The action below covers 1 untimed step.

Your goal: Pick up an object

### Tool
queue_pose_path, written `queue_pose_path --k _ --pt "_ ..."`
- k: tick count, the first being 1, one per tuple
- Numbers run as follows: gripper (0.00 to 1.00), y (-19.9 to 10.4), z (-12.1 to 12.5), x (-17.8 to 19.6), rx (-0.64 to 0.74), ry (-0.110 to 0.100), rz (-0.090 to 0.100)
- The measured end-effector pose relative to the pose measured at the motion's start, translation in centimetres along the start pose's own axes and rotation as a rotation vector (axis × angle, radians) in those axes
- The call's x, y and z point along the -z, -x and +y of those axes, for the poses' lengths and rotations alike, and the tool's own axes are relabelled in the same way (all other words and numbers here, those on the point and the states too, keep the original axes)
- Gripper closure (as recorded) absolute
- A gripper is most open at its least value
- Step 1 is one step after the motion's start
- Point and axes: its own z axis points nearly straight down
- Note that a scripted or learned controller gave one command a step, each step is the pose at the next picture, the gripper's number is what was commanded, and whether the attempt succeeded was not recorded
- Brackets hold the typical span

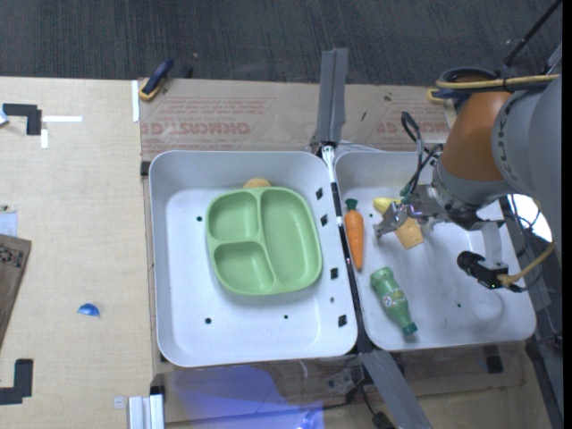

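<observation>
My gripper (399,222) hangs low over the upper left part of the right bin (447,324). Right beneath and beside it lies a tan block (410,234), touching or nearly touching the gripper. A small yellow piece (382,206) sits just to its upper left. An orange carrot (355,239) lies along the bin's left wall. A green bottle (393,300) lies on its side nearer the front. Whether the block is held cannot be made out.
The left bin (179,320) holds a green divided plate (264,239), with a small yellow thing (257,183) peeking out behind it. A grey divider bar (333,96) stands between the bins at the back. The arm's cables (487,271) hang over the right bin's right side.
</observation>
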Motion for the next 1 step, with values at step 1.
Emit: queue_pose_path --k 1 --pt "1.00 0.14 -0.04 0.55 0.001 -0.005 -0.001"
